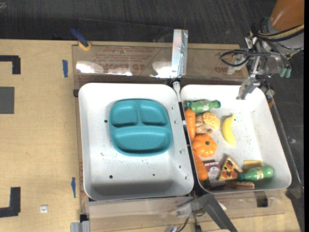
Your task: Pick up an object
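Gripper (254,90): above rt bin's (277,129) far rim, holding nothing; finger gap can't be made out.
Objects: banana (228,130) mid rt bin; pumpkin (205,146), carrot (190,124) by left wall.
Lt bin (91,144): teal tray (140,126).

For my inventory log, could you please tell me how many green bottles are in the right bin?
2. One green bottle lies at the bin's far left corner; the other green bottle lies near its front right corner. More could be hidden under the pile.

teal plate (140,127), yellow banana (228,130) (white bins (91,168))
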You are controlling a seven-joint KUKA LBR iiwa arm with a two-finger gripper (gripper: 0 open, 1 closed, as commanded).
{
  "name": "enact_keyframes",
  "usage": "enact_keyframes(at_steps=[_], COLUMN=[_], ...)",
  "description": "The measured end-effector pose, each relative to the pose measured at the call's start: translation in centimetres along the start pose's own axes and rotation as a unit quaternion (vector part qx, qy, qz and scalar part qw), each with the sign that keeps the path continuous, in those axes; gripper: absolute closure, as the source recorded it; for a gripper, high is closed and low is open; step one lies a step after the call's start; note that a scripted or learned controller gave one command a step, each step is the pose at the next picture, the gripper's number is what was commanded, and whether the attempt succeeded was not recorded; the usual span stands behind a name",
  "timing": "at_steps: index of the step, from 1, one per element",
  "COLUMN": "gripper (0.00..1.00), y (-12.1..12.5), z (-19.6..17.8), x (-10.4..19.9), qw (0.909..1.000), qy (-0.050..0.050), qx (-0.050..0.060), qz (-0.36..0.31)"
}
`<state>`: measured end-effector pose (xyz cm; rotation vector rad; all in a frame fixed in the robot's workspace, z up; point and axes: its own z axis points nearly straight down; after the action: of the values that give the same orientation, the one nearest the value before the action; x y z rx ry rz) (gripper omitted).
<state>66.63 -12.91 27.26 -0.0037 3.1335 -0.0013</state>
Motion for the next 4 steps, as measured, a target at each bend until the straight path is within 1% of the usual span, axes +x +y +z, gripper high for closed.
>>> enact_keyframes(at_steps=[1,2,3,4], gripper=[0.00,0.00,1.00,1.00], y=[-1.2,-2.9,-2.9,1.3], z=[17.0,18.3,16.9,18.0], x=[0.3,8.0,7.6,18.5], qw=[0.9895,0.9740,0.9743,0.9776], qy=[0.009,-0.001,-0.008,-0.002], qx=[0.000,0.000,0.001,0.000], qz=[0.144,0.226,0.225,0.210])
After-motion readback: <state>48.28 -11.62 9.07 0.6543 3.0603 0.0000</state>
